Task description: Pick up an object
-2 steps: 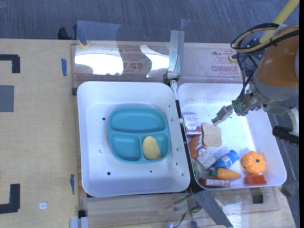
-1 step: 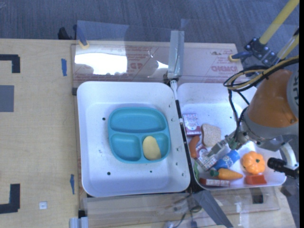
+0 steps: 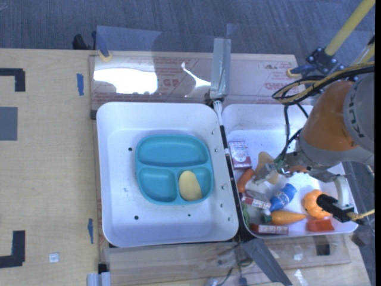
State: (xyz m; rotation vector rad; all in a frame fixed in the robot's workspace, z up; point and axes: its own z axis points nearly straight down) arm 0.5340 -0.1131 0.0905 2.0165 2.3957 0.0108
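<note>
My gripper (image 3: 269, 170) hangs low over the right bin (image 3: 262, 117), among the heap of small objects in its middle. Directly around it lie a beige piece (image 3: 264, 159), a grey-white packet (image 3: 257, 189) and a blue bottle (image 3: 284, 196). A red-and-white box (image 3: 239, 153) lies just to its left. An orange carrot (image 3: 287, 217) and an orange toy (image 3: 312, 201) lie nearer the front. The heap and the wrist hide what is at the gripper's tip.
The left bin (image 3: 119, 177) bears a blue three-part tray (image 3: 172, 167) with a yellow lemon-like object (image 3: 190, 185) in its lower right compartment. A red block (image 3: 321, 224) and a flat red-striped packet (image 3: 268, 229) lie at the right bin's front. Cables (image 3: 297, 88) hang behind the arm.
</note>
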